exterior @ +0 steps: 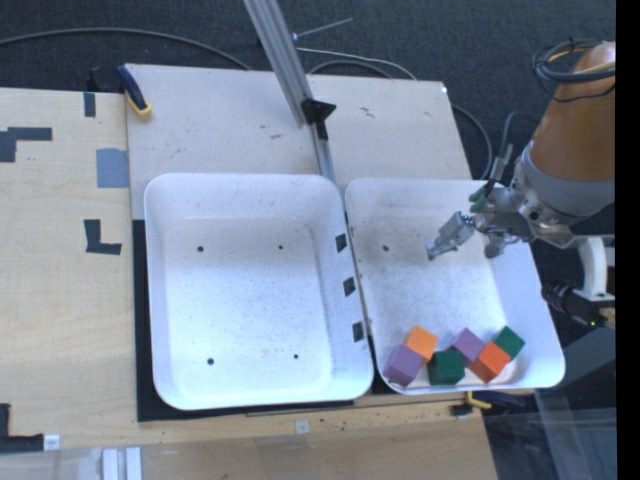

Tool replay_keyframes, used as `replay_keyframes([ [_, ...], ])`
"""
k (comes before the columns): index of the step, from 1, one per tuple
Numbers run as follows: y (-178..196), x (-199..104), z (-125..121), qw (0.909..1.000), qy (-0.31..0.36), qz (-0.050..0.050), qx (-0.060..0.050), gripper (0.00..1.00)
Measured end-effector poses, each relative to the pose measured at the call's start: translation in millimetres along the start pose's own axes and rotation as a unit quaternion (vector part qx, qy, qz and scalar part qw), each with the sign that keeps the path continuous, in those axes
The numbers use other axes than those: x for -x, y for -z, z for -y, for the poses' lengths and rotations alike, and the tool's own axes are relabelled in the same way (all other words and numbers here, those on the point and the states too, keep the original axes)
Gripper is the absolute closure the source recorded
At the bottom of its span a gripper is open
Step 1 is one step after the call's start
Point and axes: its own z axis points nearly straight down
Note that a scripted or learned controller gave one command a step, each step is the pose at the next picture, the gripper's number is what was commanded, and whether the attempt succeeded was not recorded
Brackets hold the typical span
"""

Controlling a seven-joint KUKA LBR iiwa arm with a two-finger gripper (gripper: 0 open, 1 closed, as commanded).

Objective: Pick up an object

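Worktop: two bins. Tool (452,236) hangs over right bin (420,208), finger state unreadable. Blocks (455,356) crowd lower-right corner; risk: wall blocks approach, grasp slips off.

Even, soft light is falling on the bench (240,118) from above, and both white bins are showing bright without burning out. The left bin (170,298) is casting only a thin, faint shadow along its near rim. No hard glare is showing anywhere. The dark floor (120,8) at the top is staying dim. The picture is looking slightly soft and grainy, and the arm (575,128) at the right is appearing a little blurred.
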Motion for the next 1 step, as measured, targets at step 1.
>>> replay_keyframes([
  [1, -126.9, -3.8, -19.8, 1.0, 0.0, 0.0, -0.004, 0.0],
])
